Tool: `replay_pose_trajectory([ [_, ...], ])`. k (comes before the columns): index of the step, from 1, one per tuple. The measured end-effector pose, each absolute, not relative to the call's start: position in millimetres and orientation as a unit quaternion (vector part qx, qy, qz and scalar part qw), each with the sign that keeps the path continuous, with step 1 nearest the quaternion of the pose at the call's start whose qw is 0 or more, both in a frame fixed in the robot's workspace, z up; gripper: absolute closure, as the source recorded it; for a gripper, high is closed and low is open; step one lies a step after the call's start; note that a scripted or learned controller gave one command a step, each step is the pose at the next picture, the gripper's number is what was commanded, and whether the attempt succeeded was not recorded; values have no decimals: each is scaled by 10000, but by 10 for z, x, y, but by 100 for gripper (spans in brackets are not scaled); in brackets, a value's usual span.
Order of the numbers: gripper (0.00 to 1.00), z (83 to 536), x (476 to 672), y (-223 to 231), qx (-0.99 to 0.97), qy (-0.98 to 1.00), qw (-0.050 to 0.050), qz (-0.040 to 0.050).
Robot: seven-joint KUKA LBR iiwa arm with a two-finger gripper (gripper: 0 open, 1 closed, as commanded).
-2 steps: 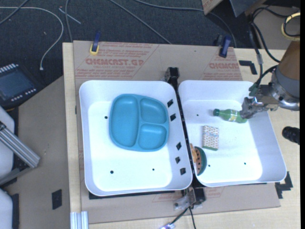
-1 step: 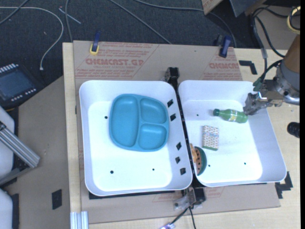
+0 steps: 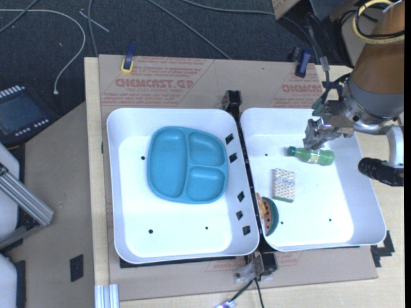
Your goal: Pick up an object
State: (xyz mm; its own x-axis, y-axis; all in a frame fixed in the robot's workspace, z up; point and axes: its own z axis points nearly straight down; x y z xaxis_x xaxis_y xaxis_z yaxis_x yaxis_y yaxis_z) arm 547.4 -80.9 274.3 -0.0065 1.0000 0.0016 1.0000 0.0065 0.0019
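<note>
Gripper point(image 3: 319, 137) sits low over the green bottle point(image 3: 313, 154) in right bin point(image 3: 359, 197); grip state unclear, nothing lifted yet.

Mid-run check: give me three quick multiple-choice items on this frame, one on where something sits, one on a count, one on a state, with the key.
1. Where does the blue divided plate lie?
A. In the left bin
B. In the right bin
C. On the bench outside the bins

2. How many compartments does the plate have?
A. Two
B. Three
C. Five

3. How does the green bottle rest?
A. Standing upright
B. On its side
C. Lifted clear of the bin

Key: 1 A, the plate sits on the floor of the left bin. 2 B, one long section on its left and two smaller ones on its right. 3 B, the bottle lies lengthwise on the floor of the right bin, right under the gripper.
</note>
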Motion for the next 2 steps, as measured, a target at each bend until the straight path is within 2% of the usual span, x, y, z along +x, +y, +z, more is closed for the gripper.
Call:
replay_pose_trajectory([
  [2, 100, 2705, 5713, 163, 7052, 7090, -1, 10],
])
